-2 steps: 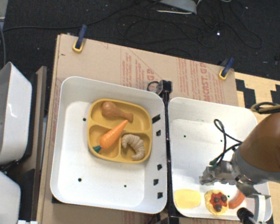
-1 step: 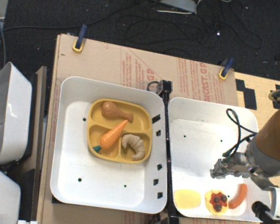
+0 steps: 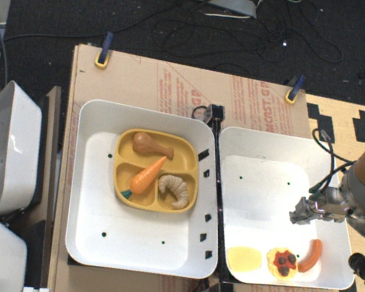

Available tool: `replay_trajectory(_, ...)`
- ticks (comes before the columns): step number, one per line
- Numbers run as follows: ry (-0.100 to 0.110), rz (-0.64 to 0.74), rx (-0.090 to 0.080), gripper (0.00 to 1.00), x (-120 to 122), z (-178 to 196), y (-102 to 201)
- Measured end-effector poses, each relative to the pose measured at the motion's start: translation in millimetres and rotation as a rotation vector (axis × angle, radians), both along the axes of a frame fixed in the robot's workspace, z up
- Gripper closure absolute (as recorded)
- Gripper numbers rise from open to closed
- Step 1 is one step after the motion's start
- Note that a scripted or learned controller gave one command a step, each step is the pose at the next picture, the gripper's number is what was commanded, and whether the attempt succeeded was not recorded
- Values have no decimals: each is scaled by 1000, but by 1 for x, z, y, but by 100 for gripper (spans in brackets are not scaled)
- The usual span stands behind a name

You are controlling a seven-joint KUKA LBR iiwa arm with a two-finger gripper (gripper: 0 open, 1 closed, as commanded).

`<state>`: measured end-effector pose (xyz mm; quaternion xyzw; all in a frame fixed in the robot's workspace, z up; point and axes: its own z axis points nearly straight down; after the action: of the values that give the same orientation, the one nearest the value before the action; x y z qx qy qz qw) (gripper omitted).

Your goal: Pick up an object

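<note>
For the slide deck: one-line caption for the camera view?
Gripper hovers in right bin above sausage; yellow tray sits in left bin.

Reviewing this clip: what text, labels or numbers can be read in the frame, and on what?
Red print on the cardboard sheet, above the bins: turned and too blurred to read.
Red print along the sheet's lower right edge: also too blurred to read.
I can make out no other lettering.

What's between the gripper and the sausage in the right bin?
Nothing visible. The gripper hangs over the right bin just up and left of the sausage, with bare white floor between them. The small pizza lies beside the sausage, off that path.
</note>
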<state>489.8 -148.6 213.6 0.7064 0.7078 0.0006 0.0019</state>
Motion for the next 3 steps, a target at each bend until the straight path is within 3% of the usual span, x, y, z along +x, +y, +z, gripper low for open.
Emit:
replay_trajectory(1,4,-2,1,100,0,-4,0)
replay_trajectory(3,3,7,3,100,23,-6,111)
